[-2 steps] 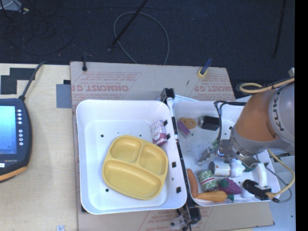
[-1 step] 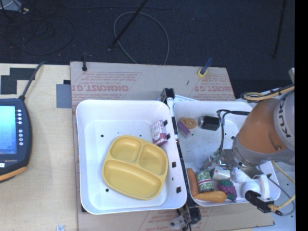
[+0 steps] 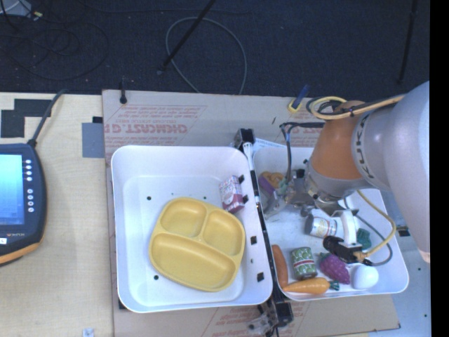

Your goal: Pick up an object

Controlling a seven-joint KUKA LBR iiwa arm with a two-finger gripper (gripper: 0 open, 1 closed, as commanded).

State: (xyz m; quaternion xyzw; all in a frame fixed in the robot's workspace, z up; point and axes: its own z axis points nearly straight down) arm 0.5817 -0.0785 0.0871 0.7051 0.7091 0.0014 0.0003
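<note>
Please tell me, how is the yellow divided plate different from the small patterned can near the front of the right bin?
The yellow divided plate lies flat in the left bin; the patterned can stands in the right bin. The plate is much larger and one plain yellow; the can is small, with a green and white pattern. The plate has open space around it; the can is crowded by toy foods. Both rest apart from the arm.

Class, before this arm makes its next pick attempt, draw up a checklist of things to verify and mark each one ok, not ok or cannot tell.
1. Objects available in the right bin: carrot, green can, purple grapes, white egg - ok.
2. Arm positioned over the right bin - ok.
3. Something held by the gripper - cannot tell; the wrist hides it.
4. Targets spaced apart - not ok; they crowd together at the near edge.
5. Left bin contents, yellow plate and small packet, away from the arm - ok.
</note>
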